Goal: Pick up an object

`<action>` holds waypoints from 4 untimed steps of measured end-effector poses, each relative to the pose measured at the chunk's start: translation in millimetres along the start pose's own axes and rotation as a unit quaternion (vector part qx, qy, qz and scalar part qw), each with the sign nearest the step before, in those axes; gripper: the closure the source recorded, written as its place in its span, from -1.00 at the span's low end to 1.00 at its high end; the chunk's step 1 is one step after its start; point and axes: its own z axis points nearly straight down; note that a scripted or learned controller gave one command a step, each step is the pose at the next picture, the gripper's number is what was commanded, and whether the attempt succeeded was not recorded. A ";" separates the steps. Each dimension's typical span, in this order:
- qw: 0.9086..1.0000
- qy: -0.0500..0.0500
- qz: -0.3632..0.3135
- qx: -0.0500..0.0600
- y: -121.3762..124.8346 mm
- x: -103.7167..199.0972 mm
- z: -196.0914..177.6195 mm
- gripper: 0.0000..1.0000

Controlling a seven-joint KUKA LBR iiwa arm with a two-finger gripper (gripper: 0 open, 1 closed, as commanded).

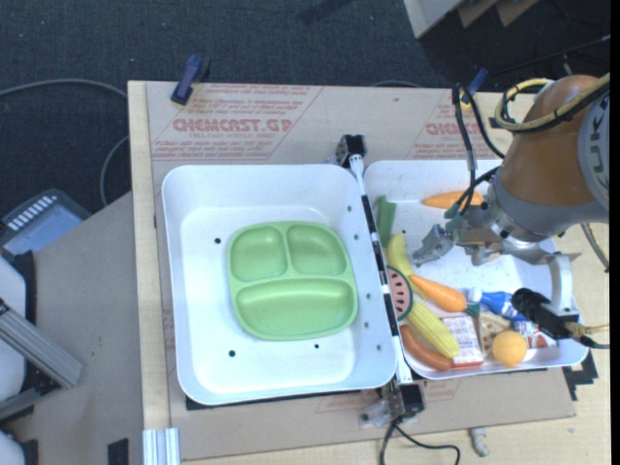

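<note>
Carrot lies in the right bin, just below the tool, beside a banana and corn. The tool's opening cannot be determined; nothing visible between its parts.

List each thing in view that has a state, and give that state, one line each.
green divided plate: upright in the left bin, nothing in its compartments.
pincer: low over the right bin, nothing seen in its grip.
corn cob: lying flat among the toy food.
carrot: lying flat.
orange ball: resting near the bin's front corner.
</note>
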 end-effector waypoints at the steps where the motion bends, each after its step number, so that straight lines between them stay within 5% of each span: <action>1: 1.000 -0.001 0.002 -0.001 -36.2 -39.0 100.1 -1.00; 2: 1.000 -0.001 0.001 -0.001 1.9 -75.2 99.6 -1.00; 3: 1.000 -0.002 0.002 -0.002 2.2 -74.6 90.0 1.00; 4: 1.000 0.000 0.000 -0.001 -8.5 8.0 -0.5 1.00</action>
